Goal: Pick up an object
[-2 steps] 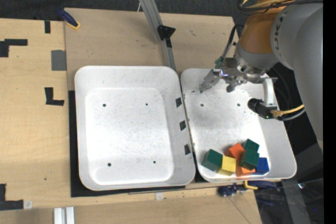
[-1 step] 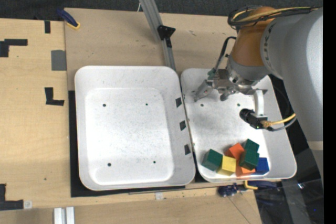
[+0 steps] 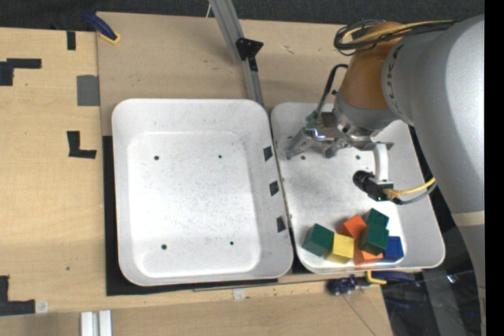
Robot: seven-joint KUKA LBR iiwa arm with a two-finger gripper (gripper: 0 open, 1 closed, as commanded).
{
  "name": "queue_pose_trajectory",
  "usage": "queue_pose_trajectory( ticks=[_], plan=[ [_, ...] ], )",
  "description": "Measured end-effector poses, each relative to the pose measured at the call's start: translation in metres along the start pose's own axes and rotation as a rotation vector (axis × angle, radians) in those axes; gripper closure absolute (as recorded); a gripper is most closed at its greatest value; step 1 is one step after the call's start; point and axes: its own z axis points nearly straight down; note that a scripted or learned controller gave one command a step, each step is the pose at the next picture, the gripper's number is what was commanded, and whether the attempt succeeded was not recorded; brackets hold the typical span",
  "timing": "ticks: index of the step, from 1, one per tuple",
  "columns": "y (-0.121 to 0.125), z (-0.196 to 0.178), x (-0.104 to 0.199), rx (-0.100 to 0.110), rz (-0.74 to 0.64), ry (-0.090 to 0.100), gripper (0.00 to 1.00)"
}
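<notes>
1. Camera view, from above at a slant: two shallow white bins are seen side by side on the tabletop [image 3: 181, 51], and the right bin [image 3: 421, 244] serves as the landmark below.
2. The grey arm [image 3: 445, 90] is seen reaching in over the right bin's far half, its orange band [image 3: 364, 83] above the wrist.
3. The pincer [image 3: 303, 144] is found low over the right bin's far-left part, near the wall shared with the left bin [image 3: 193, 185].
4. Its fingers appear spread apart, and nothing is seen between them.
5. A cluster of blocks is seen in the right bin's near end, well apart from the pincer: a green block [image 3: 319, 239], a yellow block [image 3: 343, 248], an orange block [image 3: 354, 227], a dark green block [image 3: 377, 227] and a blue block [image 3: 394, 248], packed touching one another.
</notes>
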Motion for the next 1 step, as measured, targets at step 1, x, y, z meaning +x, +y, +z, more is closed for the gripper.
queue_pose_trajectory(
  ticks=[1],
  plan=[
    [0.0006,-0.0115,0.0008,-0.002,-0.001,0.001,1.00]
  ],
)
